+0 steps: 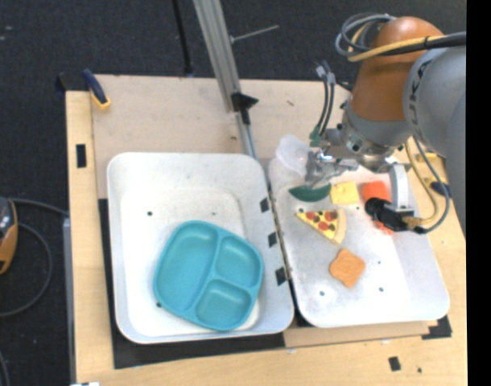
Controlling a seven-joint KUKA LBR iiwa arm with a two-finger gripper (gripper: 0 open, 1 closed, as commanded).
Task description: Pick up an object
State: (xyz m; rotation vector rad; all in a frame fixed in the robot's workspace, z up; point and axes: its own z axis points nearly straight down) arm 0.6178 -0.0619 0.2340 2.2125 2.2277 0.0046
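Observation:
My gripper (316, 174) hangs over the upper left part of the right bin (406, 296). A dark green curved piece (308, 191) lies directly beneath its tip; whether it is gripped I cannot tell. Just right of it is a yellow block (344, 193), and further right an orange-red piece (375, 190). A toy pizza slice (323, 222) lies below the green piece. An orange-brown toy bread piece (347, 268) sits nearer the front of the bin.
The left bin (149, 183) holds a teal divided plate (209, 274). A slanted aluminium post (221, 55) rises behind the bins. A black cable and connector (394, 214) trail off the wrist over the right bin. A translucent crumpled object (290, 153) rests at the right bin's back left corner.

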